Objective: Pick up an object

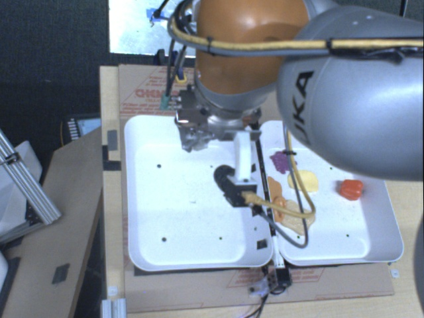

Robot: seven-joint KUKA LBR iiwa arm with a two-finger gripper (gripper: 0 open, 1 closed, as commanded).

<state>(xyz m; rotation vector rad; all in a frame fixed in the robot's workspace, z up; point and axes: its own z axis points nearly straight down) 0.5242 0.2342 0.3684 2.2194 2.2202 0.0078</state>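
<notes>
1. At the left I see the left bin (pixel 142 244), a shallow white tray resting on a sheet of cardboard (pixel 140 93) with red print.
2. The gripper (pixel 194 138) sits over the far part of the left bin, near its back rim and towards the divider between the two bins. I see it from above and behind the wrist, so I cannot tell whether it is open or closed, and I see nothing held in it.
3. The wrist points steeply down into the bin. Directly above the gripper is the orange band (pixel 245 32), which appears as a large rounded dome at the top centre of the view.
4. The grey arm link (pixel 351 91) enters from the right, crosses above the far half of the right bin, and joins the orange band.
5. The right bin (pixel 344 240) holds the candidate objects, all well apart from the gripper:
   - a pale orange piece (pixel 275 192) just beside the divider;
   - a purple piece (pixel 281 161) just behind it;
   - a yellow piece (pixel 305 180) near the purple one, to its right;
   - an orange-red piece (pixel 350 189) furthest right, lying apart from the others.
6. All four objects lie on the bin floor.
</notes>
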